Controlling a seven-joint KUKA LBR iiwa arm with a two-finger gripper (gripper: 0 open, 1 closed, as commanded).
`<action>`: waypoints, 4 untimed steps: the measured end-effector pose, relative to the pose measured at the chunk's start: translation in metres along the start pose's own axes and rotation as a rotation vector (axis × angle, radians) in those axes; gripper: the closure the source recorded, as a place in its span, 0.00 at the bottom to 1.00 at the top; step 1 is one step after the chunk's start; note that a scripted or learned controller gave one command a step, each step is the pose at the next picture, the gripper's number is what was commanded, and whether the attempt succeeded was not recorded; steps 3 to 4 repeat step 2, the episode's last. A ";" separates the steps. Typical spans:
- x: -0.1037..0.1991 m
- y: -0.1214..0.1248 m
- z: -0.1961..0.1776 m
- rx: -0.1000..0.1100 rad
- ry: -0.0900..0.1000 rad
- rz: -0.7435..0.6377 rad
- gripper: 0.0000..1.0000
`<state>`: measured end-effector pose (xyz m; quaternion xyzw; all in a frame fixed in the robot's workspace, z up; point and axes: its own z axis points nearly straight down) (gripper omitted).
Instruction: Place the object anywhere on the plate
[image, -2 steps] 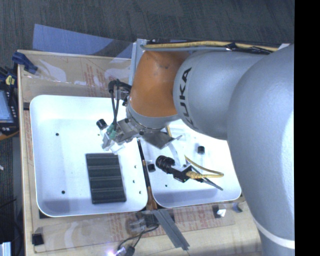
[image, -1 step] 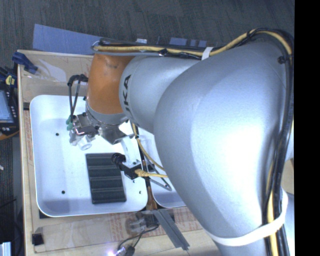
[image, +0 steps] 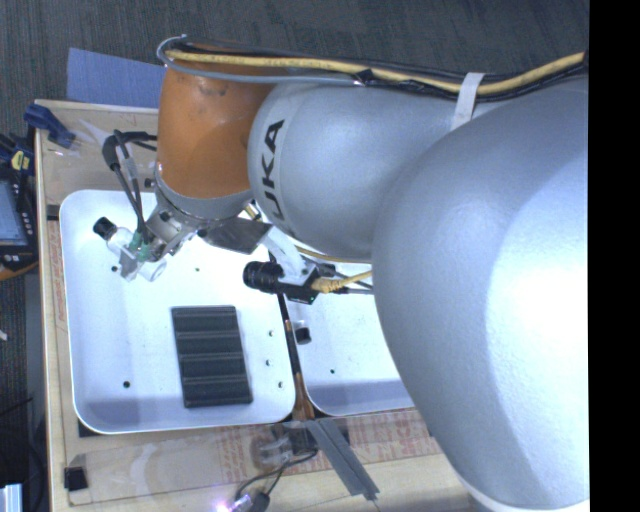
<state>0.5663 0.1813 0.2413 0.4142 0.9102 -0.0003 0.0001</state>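
Gripper (image: 135, 250) over left bin (image: 85, 300), near its far-left corner; finger state undeterminable. Dark ribbed plate (image: 210, 355) at near edge. Object not identifiable. Risk: missed grasp, empty transfer.

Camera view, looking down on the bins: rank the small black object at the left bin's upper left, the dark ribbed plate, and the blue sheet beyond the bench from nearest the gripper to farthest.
1. Small black object, just left of the gripper, in the left bin's upper left corner.
2. Dark ribbed plate, below and to the right, in the same bin.
3. Blue sheet, well above, past the bench's far edge.
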 end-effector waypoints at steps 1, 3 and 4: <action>-0.054 0.052 -0.076 0.000 0.000 0.411 1.00; -0.014 -0.068 -0.089 0.001 0.002 0.112 1.00; -0.014 -0.068 -0.089 0.001 0.002 0.112 1.00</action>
